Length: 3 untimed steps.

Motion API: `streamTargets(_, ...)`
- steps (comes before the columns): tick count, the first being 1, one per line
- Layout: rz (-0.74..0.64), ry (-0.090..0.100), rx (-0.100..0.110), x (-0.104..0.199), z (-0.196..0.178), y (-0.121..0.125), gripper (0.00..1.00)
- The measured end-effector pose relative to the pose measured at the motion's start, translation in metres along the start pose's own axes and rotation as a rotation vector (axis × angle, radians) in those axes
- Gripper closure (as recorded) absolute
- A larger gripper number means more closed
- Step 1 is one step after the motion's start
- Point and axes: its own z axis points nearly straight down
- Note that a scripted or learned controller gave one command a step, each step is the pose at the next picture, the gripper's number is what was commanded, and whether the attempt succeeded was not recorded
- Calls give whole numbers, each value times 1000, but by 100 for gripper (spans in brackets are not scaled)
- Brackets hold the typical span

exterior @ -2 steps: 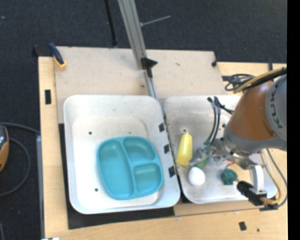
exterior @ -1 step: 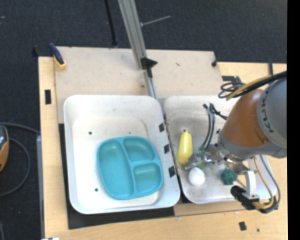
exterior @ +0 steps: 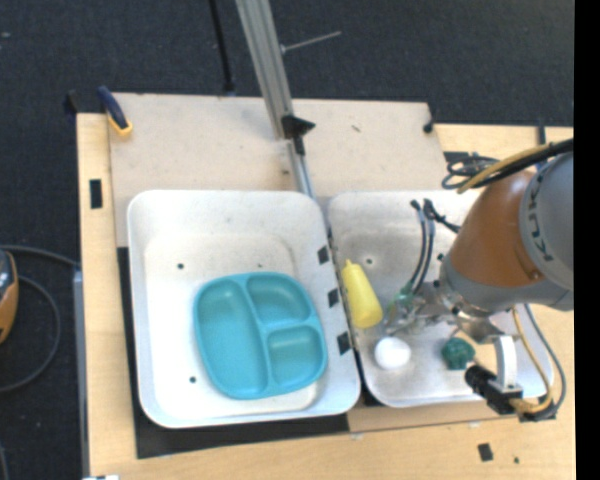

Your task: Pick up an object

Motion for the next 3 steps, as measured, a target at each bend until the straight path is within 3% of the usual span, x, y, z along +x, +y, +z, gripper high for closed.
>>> streamTargets(3,-10,-3,-1,7,-164,9,100)
